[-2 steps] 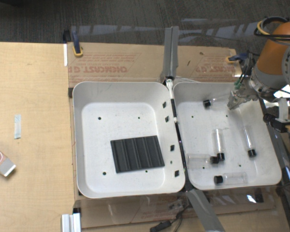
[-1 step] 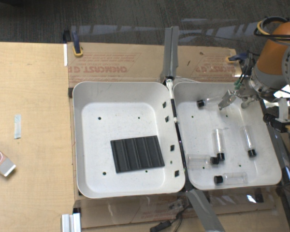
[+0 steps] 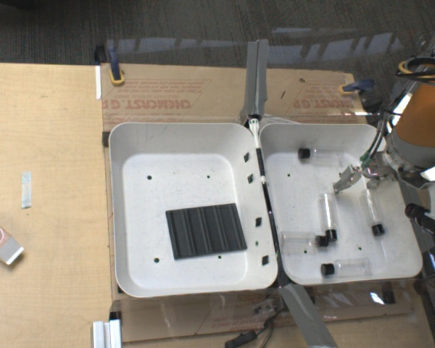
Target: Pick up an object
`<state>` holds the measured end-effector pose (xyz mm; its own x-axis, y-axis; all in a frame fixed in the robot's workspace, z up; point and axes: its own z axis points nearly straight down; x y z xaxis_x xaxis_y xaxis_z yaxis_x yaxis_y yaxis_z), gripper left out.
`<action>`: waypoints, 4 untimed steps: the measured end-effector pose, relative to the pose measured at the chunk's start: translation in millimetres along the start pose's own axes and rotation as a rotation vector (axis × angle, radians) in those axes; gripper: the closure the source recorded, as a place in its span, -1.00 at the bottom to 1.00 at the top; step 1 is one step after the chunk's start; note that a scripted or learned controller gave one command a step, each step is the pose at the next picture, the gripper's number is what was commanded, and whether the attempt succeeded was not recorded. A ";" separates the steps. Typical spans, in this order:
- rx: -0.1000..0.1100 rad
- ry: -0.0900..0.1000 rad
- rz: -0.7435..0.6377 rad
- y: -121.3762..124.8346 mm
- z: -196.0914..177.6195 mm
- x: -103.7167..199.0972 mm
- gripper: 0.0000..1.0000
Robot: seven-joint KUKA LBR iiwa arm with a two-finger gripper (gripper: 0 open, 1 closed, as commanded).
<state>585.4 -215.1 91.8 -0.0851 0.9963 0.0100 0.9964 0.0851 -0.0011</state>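
Clear plastic tubes with black caps (image 3: 326, 220) in the right white bin (image 3: 290, 267) look light, slippery, best pinched mid-barrel; claw (image 3: 348, 177) state cannot be told.

Probably a robotics lab: white bins (image 3: 123, 194) on a cardboard-lined bench (image 3: 43, 122), carpeted floor (image 3: 203, 13).

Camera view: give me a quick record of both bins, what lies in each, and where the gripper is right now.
left bin: holds one dark ribbed mat, lying flat near the front
right bin: holds several clear tubes with black caps, scattered
tube nearest gripper: lies lengthwise at mid-bin, cap toward the front
front tube: lies crosswise by the front wall
back tube: near the back wall
gripper: over the right bin, nothing seen between its fingers
arm: enters from the right
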 end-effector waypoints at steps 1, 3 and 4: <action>0.001 -0.003 -0.156 -65.1 0.7 3.0 -1.00; 0.001 -0.009 -0.211 -96.0 2.0 77.7 -1.00; -0.001 -0.011 -0.206 -95.4 -6.7 76.4 1.00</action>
<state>483.8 -147.1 99.4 -0.2874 0.9578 -0.0009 0.9578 0.2874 0.0009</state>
